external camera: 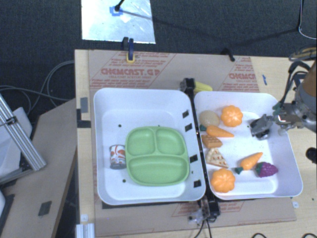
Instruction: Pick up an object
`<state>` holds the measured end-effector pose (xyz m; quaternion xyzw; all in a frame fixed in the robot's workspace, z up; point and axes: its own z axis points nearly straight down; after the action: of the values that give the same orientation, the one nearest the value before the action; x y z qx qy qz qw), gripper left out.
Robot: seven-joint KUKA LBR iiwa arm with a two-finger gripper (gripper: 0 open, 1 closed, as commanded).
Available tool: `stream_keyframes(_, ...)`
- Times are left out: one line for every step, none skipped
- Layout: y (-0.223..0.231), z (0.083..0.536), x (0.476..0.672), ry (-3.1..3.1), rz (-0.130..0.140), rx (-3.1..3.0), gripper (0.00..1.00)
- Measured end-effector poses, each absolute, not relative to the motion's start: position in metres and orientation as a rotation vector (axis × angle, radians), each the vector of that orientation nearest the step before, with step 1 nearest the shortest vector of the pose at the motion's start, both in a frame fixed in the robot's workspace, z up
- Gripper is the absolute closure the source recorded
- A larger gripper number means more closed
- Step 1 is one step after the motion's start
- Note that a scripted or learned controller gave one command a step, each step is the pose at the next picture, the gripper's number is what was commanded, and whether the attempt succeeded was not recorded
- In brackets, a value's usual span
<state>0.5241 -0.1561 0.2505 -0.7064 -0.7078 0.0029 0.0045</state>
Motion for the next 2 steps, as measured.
stream_keyframes(-0.156, 0.254, 0.526, -2.224, 0.004, -2.215, 0.0)
stream_keyframes(-0.16, 0.19, 0.531, -2.219, 0.007, -2.214, 0.0)
